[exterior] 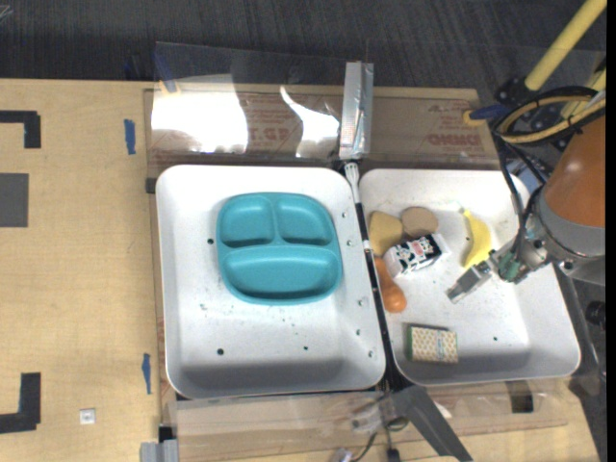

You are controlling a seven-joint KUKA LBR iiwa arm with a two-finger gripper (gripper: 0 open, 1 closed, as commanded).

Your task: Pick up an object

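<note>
Since the banana (474,238) lies nearest the gripper (469,284), I take it as the likeliest pick. It sits in the upper middle of the right bin (549,340), its long axis running roughly top to bottom of the frame, just above and slightly right of the jaws. Whether the jaws are spread or pressed together I cannot tell; nothing shows between them. Left of the banana lie a black-and-white carton (415,253), two tan lumps (402,223) and an orange piece (393,297); a speckled sponge (431,344) sits lower in the bin. The left bin (192,345) holds a teal tray (279,247). I judge a short move toward the frame's top would put the jaws over the banana.
</note>
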